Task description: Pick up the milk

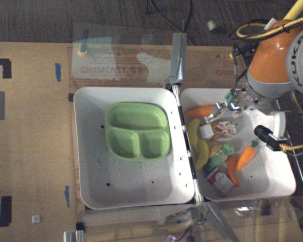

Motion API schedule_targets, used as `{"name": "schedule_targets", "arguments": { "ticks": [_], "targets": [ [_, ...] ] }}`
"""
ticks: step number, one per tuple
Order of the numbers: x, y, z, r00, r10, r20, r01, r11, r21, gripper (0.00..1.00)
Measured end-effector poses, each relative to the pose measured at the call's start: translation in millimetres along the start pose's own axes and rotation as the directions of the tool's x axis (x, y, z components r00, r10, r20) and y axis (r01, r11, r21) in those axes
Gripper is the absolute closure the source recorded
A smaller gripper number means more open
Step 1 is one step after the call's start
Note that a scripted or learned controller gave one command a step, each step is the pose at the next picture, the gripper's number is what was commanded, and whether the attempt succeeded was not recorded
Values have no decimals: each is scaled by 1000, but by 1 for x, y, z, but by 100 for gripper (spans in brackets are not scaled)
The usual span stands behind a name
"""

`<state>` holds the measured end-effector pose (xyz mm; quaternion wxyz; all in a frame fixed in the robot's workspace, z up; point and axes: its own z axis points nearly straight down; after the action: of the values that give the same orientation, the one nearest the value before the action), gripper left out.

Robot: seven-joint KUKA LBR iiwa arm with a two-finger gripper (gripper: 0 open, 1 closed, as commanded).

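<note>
Milk [220, 129], small carton, lay in right bin [272, 183], toward 11 o'clock, touching banana [196, 140]. Judged light, crushable, slick; grasp across narrow sides. Gripper [227, 106] hovered just above; finger state indeterminable.

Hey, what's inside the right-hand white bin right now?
The right bin holds bananas, carrots, a milk carton, a green item and a red packet. The arm covers its upper right corner.
</note>
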<state>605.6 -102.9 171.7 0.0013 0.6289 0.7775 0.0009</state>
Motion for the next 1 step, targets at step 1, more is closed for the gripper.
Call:
{"name": "schedule_targets", "arguments": {
  "ticks": [1],
  "targets": [
    [-16, 7, 84, 998, -70, 2, 70, 998, -5, 0]
  ]
}}
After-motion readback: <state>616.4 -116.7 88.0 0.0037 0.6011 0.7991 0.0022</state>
